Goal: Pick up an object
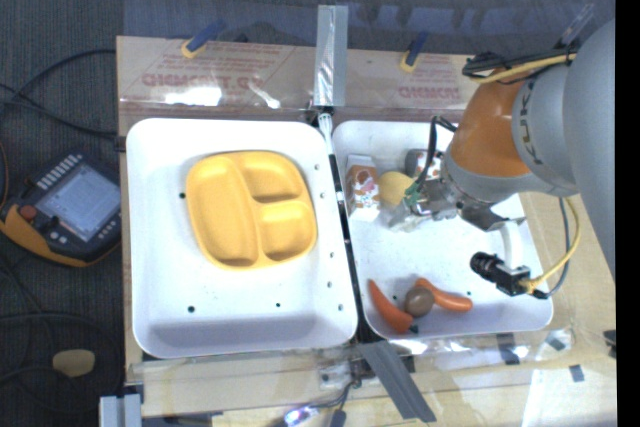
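Observation:
The right bin (510, 315) holds several small objects. A red and white packet (362, 187) lies at its left wall, with a yellow rounded piece (394, 185) beside it and a small grey item (415, 160) just behind. Near the front edge lie an orange carrot-like piece (388, 308), a brown ball (418, 301) and a second orange piece (452, 299). My gripper (428, 199) is low in the bin, just right of the yellow piece, under the orange wrist band (488, 137). I see nothing held in it.
The left bin (160, 315) holds a yellow divided plate (252, 207). A black fitting with a yellow cable (498, 271) hangs from the arm over the right bin's right side. A teach pendant (62, 207) lies left of the bench.

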`<state>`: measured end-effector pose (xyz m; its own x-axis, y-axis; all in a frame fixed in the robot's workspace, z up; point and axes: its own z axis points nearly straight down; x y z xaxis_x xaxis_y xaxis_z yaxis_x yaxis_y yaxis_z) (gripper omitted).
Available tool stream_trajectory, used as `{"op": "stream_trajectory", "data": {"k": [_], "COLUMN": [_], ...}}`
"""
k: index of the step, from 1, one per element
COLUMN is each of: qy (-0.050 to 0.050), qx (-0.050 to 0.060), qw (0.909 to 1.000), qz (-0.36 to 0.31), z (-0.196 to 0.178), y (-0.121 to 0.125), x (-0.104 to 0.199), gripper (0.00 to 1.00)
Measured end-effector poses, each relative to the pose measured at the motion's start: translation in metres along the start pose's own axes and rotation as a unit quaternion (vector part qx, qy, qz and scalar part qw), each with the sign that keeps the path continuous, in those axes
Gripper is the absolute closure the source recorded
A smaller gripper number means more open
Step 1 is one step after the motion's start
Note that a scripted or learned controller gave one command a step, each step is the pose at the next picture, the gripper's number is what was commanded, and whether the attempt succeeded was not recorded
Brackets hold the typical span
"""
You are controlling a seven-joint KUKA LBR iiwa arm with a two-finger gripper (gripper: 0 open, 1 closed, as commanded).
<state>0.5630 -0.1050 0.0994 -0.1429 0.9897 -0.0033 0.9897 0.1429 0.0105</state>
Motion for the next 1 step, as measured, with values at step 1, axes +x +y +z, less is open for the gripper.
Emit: {"op": "stream_trajectory", "data": {"k": [1], "qy": [0.001], "qx": [0.006], "qw": [0.9997], "qz": [-0.024], "z": [-0.0839], "y": [0.0435], "x": [0.0646], "gripper": [1.00]}}
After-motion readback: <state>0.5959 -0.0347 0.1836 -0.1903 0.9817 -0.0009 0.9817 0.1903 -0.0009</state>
